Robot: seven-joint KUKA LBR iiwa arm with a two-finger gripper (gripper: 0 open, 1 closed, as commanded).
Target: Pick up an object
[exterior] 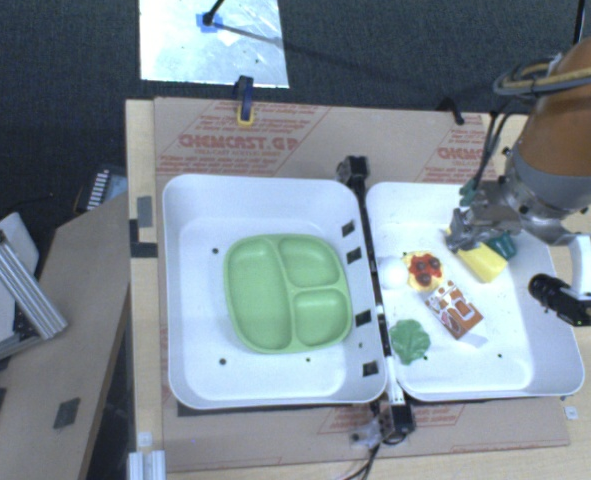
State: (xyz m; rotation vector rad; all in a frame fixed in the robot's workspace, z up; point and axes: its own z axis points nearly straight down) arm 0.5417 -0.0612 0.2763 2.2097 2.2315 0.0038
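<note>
A: Camera view. Hand [472,230] low in right bin [550,368], at the yellow block [484,262].

B: Closed on it?

A: Cannot tell. Block lies on the bin floor beside it. Red-yellow toy [424,269], patterned packet [455,311], green lump [410,340] nearby; green divided tray [285,293] in left bin [195,268], probably the drop target.
</note>
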